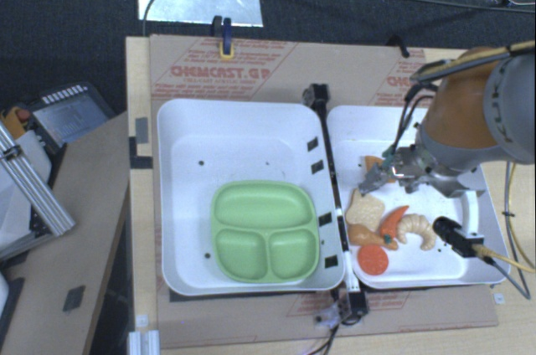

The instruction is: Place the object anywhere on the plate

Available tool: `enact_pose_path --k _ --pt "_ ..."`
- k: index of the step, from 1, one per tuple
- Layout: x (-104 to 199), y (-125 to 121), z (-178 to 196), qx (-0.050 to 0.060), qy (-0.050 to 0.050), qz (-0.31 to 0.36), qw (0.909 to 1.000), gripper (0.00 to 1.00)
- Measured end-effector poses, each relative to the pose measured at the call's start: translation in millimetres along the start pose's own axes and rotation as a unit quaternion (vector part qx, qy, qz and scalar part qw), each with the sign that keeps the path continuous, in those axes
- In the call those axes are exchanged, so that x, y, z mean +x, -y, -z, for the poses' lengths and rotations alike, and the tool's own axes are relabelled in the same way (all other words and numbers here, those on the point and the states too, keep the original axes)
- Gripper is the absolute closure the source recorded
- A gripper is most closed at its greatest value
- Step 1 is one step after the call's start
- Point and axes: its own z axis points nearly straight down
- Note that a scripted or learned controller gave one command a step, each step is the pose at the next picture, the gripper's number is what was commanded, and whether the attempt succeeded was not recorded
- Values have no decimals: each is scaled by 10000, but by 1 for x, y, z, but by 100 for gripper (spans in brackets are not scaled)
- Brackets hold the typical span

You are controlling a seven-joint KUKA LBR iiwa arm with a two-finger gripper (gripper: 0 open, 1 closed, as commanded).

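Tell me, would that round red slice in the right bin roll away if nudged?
Probably not: the red slice lies flat like a disc, so it would likely slide. It looks thin and light, perhaps awkward to pinch. The carrot and bin wall nearby may stop it.

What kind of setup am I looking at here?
Probably a lab pick-and-place bench: two white bins on cardboard, a green sectioned plate in the left, toy food in the right, and the robot arm above it.

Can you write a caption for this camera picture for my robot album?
Robot gripper hovers over toy food in the right bin; green plate waits in the left bin.
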Motion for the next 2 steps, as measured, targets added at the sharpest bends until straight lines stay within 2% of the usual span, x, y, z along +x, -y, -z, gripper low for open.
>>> enact_pose_path --k 1,2 --pt "-1 4 -42 -4 0 0 10000 0" --pt "-1 1 -58 -30 -2 0 10000 0"
